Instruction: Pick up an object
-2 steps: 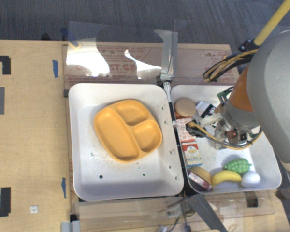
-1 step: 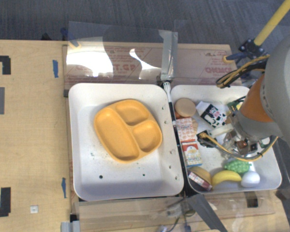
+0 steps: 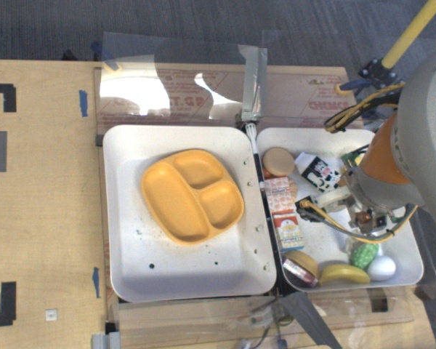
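Note:
My gripper hangs low over the right part of the right bin, under the grey arm and its orange band, with cables looped around it. Just below it lie a green object, a white egg and a yellow banana. To its left sit a black-and-white patterned item, a red and white carton, a round tan object and a brown and red round thing. The wrist hides whatever is directly under the gripper.
The left bin holds a yellow divided plate near its middle. A clear plastic sheet and cardboard lie behind both bins. The wooden bench stretches away to the left.

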Controlling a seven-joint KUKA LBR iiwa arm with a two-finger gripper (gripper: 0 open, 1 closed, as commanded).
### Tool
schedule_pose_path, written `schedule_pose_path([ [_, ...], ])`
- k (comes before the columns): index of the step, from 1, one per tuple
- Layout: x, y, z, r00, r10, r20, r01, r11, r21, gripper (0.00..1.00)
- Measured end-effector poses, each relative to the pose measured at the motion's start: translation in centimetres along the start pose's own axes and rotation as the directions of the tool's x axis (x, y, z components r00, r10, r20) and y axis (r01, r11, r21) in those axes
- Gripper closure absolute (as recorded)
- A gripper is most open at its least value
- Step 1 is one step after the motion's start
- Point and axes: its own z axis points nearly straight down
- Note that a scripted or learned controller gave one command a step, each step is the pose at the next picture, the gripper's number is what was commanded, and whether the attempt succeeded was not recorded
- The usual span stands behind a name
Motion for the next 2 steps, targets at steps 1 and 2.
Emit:
schedule_pose_path([
  [1,-1.8,-3.4,0.0,0.999,-0.043,0.0,0.043,0.999,-0.001,0.0],
  [2,0.4,-9.8,-9.9,0.99,-0.142,0.001,0.142,0.99,0.002,0.0],
])
